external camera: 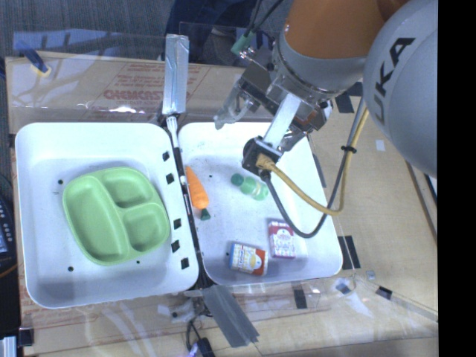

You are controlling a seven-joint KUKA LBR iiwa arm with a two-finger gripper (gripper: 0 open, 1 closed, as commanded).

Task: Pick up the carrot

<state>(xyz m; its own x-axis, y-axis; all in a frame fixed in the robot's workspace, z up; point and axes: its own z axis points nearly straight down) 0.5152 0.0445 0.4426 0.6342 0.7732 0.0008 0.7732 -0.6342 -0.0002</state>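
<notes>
the carrot (196, 190) lies in the right bin (217, 146), flat on the floor and close along the bin's left wall, near the divide between the two bins. it runs lengthwise with the wall, slightly slanted. its narrow tip points toward the far rim, and its thicker end, with a dark green stub, points toward the near rim. nothing touches it.

to the right of the carrot, near the middle of the same bin, a small green bottle (253, 187) lies on its side, apart from the carrot. further toward the near rim are two small cartons. a red and yellow carton (248, 258) sits near the front wall. a red and white carton (282, 240) sits just beside it on the right, so close that i cannot tell whether they touch. both are well apart from the carrot.

the left bin (44, 155) holds one thing, a green divided plate (115, 214) with three compartments, right side up on the floor and tilted a little in the view.

the gripper (229, 116) hangs over the far left corner of the right bin, above its rim and away from the carrot, with nothing seen in it. whether it is open or closed cannot be told. the arm (335, 13) reaches in from the upper right, over the bench (387, 222).
</notes>
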